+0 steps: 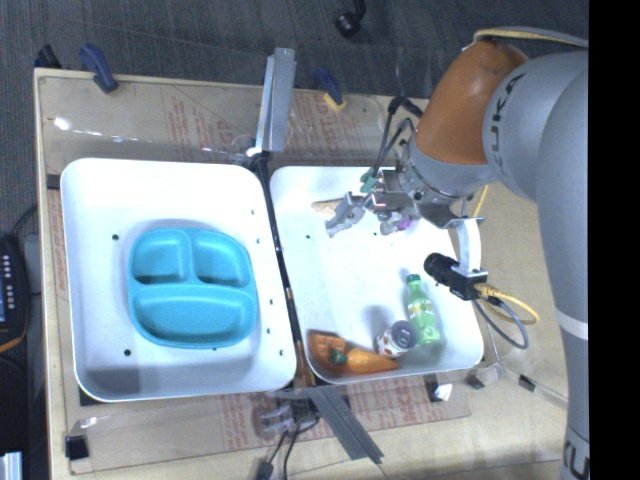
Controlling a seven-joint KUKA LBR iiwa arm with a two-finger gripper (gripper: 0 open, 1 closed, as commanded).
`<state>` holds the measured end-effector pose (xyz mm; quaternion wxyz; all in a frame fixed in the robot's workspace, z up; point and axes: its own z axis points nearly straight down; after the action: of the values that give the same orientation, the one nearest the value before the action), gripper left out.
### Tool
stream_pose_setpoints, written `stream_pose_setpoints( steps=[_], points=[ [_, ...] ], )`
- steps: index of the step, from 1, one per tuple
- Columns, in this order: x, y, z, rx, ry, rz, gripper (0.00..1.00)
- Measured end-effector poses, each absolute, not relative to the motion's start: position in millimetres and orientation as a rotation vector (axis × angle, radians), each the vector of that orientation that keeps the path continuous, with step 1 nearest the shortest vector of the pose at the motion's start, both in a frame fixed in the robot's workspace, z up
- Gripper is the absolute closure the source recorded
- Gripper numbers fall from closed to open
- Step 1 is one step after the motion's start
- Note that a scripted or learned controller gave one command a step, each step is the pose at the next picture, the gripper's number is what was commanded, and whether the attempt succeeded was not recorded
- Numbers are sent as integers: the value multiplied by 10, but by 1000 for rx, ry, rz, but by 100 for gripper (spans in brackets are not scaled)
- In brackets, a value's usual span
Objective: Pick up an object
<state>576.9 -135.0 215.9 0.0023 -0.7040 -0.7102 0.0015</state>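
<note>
White, smooth plastic forms both shallow bins on the pale wooden worktop (150, 423). Left bin (90, 268) holds a glossy turquoise tray (190, 288) with three rounded compartments. Right bin (330, 278) holds a green bottle (421, 311) lying near its right wall, a small round can (397, 339) touching the bottle's lower end, and an orange carrot (352, 358) along the front wall, with a brownish piece (325, 346) just left of it. A tan sliver (326, 206) lies near the back wall. The grey metal jaws (345, 213) hang over the bin's back part; I cannot tell whether they are open or closed.
</note>
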Motion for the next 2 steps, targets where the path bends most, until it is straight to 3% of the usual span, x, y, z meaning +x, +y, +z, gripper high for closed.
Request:
stream_pose_setpoints(
  steps=[1, 2],
  points=[
    [5341, -1724, 907, -2211, -2228, 3, 0],
    [5858, -1944, 916, -2212, -2228, 1, 0]
  ],
)
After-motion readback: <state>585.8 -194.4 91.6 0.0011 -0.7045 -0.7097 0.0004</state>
